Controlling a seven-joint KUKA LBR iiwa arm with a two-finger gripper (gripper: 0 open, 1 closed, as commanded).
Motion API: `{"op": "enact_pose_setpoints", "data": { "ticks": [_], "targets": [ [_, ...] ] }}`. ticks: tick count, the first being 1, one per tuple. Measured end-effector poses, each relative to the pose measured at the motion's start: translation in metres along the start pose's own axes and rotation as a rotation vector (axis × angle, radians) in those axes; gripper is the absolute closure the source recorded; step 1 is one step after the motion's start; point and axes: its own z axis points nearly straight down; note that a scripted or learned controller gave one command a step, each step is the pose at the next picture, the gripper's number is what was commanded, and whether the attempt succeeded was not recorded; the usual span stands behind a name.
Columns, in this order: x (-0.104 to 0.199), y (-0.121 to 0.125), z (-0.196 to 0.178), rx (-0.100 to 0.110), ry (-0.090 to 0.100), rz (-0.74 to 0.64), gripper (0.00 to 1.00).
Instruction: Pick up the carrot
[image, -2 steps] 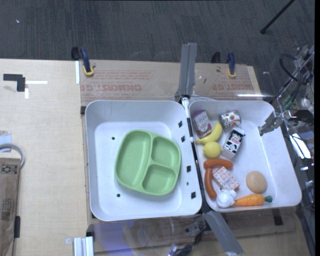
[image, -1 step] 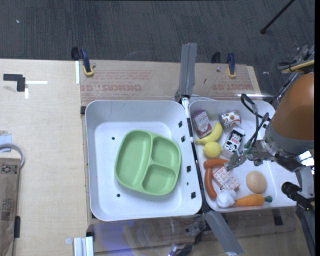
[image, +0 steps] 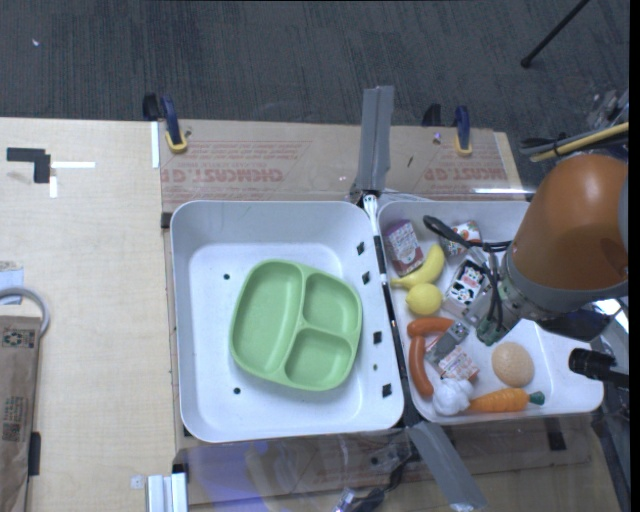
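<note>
- I am looking down on the bench (image: 80, 300), which is carrying two shallow white bins side by side.
- The left bin (image: 200, 330) is holding a green divided plate (image: 297, 325) with three compartments; the plate is lying flat, a little turned.
- The right bin (image: 570, 395) is holding many small food items, packed close together.
- The carrot (image: 500, 401) is lying flat at the near edge of the right bin, with its green end pointing to the right.
- A white garlic bulb (image: 450, 397) is sitting just beside the carrot on its left, and a pale egg (image: 512, 364) is resting just behind the carrot.
- A banana (image: 424, 270) and a lemon (image: 424, 299) are lying in the left part of the same bin, with a red sausage (image: 419, 364) nearer to me.
- The arm (image: 575, 235) is reaching in from the right, and its big orange band is covering the far right part of the bin.
- The hand (image: 470, 325) is hanging over the middle of the right bin, above some small packets, behind the carrot and apart from it.
- I cannot tell whether the hand is released or clenched, because the dark parts are mixing with the items under it.
- I am seeing nothing of the carrot inside the hand.
</note>
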Motion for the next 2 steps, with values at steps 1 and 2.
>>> {"op": "enact_pose_setpoints", "data": {
  "ticks": [1,2],
  "targets": [
    [0.027,0.022,0.000,0.000,-0.001,0.537,0.00],
    [-0.023,-0.019,-0.077,0.002,-0.001,0.318,0.00]
  ]
}}
